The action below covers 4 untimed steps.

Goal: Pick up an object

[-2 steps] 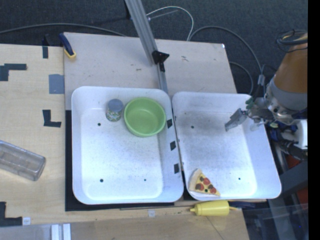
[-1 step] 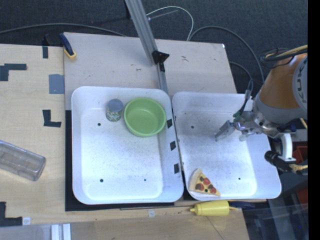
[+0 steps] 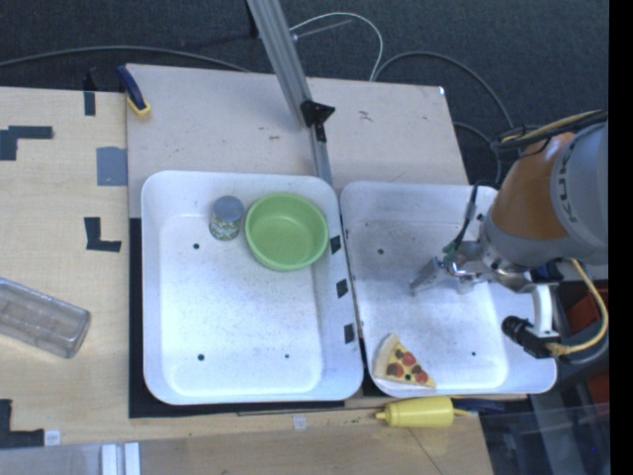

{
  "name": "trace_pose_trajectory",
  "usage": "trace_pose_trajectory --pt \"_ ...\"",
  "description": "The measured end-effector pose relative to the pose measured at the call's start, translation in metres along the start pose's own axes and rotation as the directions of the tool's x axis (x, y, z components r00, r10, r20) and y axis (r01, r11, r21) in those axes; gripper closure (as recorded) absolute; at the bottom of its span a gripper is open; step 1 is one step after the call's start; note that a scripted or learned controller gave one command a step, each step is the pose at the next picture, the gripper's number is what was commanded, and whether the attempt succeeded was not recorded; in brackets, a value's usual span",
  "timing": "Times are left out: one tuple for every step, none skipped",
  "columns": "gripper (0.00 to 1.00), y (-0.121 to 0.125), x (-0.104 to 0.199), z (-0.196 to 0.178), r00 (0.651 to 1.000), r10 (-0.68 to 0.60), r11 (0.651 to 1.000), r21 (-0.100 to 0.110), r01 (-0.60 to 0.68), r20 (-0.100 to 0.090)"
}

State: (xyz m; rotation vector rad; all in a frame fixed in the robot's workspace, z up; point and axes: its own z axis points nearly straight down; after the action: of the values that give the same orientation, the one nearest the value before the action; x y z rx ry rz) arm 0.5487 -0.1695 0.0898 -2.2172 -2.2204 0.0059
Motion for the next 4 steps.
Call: trace_pose_trajectory --pt "1.0 0.001 0.001 -0.013 1.0 -0.001 1.0 -0.002 0.001 -0.001" --pt "1.0 -0.001 0.006 -0.066 1.0 0.0 1.0 -0.009 0.0 0.001" --pt "1.0 0.002 -0.004 -0.115 1.0 0.0 1.0 -0.01 0.0 0.002" --pt "1.0 0.009 0.001 -0.161 1.0 -0.001 1.0 -0.009 0.001 0.001"
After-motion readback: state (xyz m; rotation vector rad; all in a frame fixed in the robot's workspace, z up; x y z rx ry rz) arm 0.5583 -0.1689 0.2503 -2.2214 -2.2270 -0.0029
